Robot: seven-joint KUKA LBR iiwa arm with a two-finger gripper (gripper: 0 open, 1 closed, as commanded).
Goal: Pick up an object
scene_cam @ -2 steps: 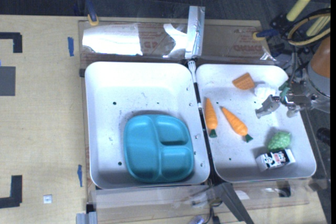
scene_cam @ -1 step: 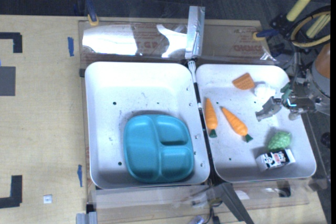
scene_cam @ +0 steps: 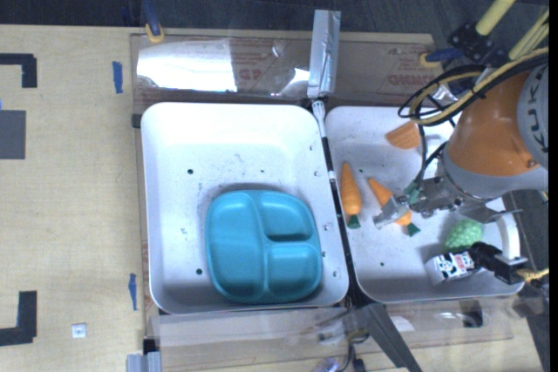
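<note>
Dark carpet runs along the top of the frame, and below it you have the pale wooden bench [scene_cam: 70,187], marked with black corner outlines at the left edge and short strips of blue tape [scene_cam: 117,76].

Two white bins sit side by side at the centre. The left bin [scene_cam: 174,122] is the larger in frame. The right bin [scene_cam: 366,122] touches it along a shared wall.

From the right edge of the frame the arm [scene_cam: 493,139] reaches in over the right bin, its orange band the broadest part you see.

Inside the left bin, toward the lower edge, lies a blue divided tray [scene_cam: 261,244] with three compartments, flat on the floor of the bin.

In the right bin, a long carrot [scene_cam: 350,192] lies near the shared wall, green end toward the bottom of the frame. Just right of it is the small carrot [scene_cam: 380,190], slanting down to the right. The gripper [scene_cam: 392,215] sits right over that carrot's lower part and hides some of it. You cannot tell whether it is parted or closed, nor whether it grips anything.

A green lumpy thing [scene_cam: 463,233] lies lower right of the gripper, and an orange piece [scene_cam: 403,135] lies in the bin's upper part.
</note>
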